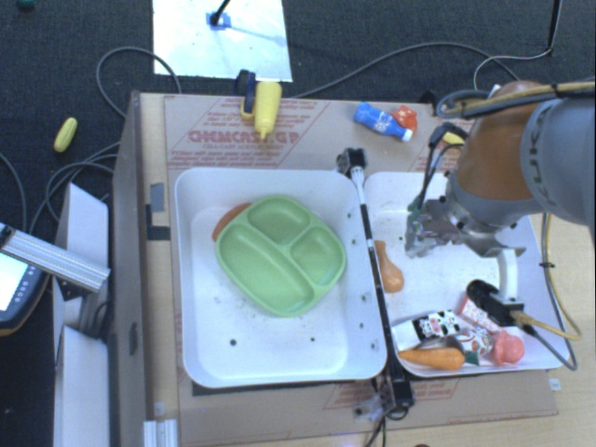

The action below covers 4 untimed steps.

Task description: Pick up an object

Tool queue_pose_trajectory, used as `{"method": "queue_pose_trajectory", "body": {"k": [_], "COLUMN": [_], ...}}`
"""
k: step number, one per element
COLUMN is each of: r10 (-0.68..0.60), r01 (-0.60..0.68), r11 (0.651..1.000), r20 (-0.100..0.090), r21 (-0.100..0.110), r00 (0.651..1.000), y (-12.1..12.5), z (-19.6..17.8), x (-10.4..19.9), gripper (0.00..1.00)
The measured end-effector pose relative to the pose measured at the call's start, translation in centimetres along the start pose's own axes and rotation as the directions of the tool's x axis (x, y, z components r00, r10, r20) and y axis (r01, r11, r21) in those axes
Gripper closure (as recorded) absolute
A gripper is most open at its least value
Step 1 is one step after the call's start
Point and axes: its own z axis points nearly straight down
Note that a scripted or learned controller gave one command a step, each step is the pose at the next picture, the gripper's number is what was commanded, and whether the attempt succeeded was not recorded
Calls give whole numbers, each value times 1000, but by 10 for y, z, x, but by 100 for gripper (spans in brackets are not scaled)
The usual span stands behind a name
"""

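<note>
The end effector point(426, 238) hangs over the right bin point(391, 194); its state I cannot tell. An orange pear-shaped toy point(386, 268) lies at its eight o'clock, near the divider.

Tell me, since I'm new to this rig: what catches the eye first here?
A green tray tilted in the left bin, partly covering something orange. Then the arm reaching over the right bin, its gripper above the bin floor, with small toys heaped at the near edge.
</note>
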Motion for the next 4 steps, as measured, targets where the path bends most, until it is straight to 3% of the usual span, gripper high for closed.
{"method": "queue_pose_trajectory", "body": {"k": [1,2,4], "r10": [-3,-3,-9], "r01": [3,3,9], "r11": [1000,1000,1000], "r20": [-1,-1,-2], "r21": [-2,1,-4], "r00": [1000,1000,1000], "y": [1,-16,-14], "z": [-11,0,-21], "x": [0,25,25], "gripper": [100,100,100]}}
